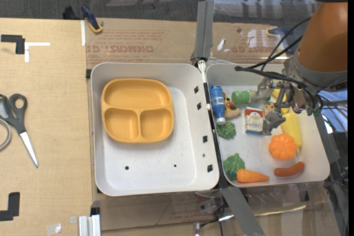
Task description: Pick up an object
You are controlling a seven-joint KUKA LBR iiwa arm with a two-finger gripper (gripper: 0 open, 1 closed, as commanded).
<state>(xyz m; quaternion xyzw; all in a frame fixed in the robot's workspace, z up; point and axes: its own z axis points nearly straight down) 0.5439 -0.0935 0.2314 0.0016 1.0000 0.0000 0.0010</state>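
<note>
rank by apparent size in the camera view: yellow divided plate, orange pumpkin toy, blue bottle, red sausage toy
1. yellow divided plate
2. Orange pumpkin toy and blue bottle look alike in area, so no ranking.
3. red sausage toy

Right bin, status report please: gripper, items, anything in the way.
Gripper low over right bin, beside small carton. Nothing seen held. Corn and orange pumpkin crowd close.

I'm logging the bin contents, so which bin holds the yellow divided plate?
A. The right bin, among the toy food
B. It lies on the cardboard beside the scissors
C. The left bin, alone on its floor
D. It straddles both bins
C: the yellow divided plate lies in the left bin by itself, while the toy food such as the orange pumpkin and carrot sits in the right bin.
</note>
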